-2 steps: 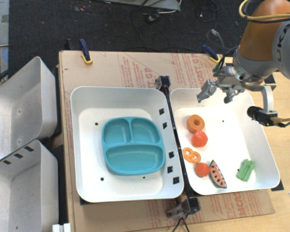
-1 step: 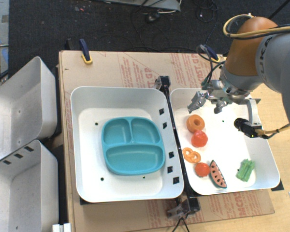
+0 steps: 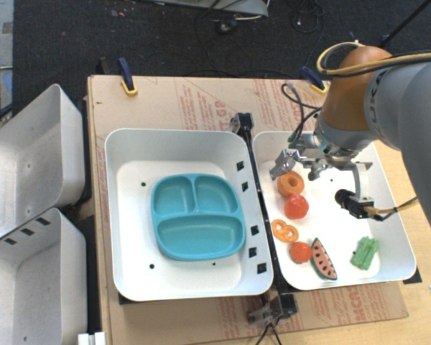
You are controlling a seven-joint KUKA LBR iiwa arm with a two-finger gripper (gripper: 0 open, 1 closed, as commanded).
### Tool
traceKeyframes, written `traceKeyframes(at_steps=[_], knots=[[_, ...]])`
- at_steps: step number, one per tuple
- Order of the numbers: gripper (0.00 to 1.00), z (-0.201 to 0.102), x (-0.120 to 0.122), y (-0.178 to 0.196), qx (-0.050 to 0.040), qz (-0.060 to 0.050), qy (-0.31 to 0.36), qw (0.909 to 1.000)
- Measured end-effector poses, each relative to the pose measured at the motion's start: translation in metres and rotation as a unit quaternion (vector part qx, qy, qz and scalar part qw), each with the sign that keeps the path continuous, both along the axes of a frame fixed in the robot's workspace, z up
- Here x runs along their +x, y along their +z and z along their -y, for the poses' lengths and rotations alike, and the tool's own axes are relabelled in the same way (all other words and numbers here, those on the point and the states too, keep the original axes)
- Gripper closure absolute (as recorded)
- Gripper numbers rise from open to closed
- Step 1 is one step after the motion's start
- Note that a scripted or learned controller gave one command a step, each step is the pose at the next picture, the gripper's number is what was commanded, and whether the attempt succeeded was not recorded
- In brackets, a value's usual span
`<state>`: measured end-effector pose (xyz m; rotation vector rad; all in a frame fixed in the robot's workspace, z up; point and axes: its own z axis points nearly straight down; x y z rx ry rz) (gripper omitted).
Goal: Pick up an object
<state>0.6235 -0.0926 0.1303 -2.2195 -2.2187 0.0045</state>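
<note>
On the desk (image 3: 179,95), two shallow white bins sit side by side, the arm reaching in from the right.

Left bin (image 3: 129,157): one teal divided plate (image 3: 198,216), three compartments, lying flat near the middle, nothing on it.

Right bin (image 3: 391,225): toy food, loosely scattered and mostly apart, which looks meant to leave room for a grasp from above.
- Orange ring (image 3: 291,184), nearest the far wall.
- Red tomato (image 3: 297,207), just beside that ring on the near side.
- Flat orange ring slice (image 3: 284,231), further toward the near edge.
- Second small red piece (image 3: 300,251), touching or almost touching the watermelon slice (image 3: 322,259).
- Green piece (image 3: 364,254), near the right corner, well apart from the rest.

End effector (image 3: 302,162): hangs low over the far part of the right bin, just above the orange ring; its fingers look spread apart, with nothing between them. Judged from position, the ring or the tomato is the likely target. Nothing is lifted yet.
</note>
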Motion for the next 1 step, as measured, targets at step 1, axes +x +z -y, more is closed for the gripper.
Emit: traceKeyframes(at_steps=[1], knots=[[0.0,-0.0006,-0.0004,-0.0403,-0.0001,0.001,0.0,1.0]])
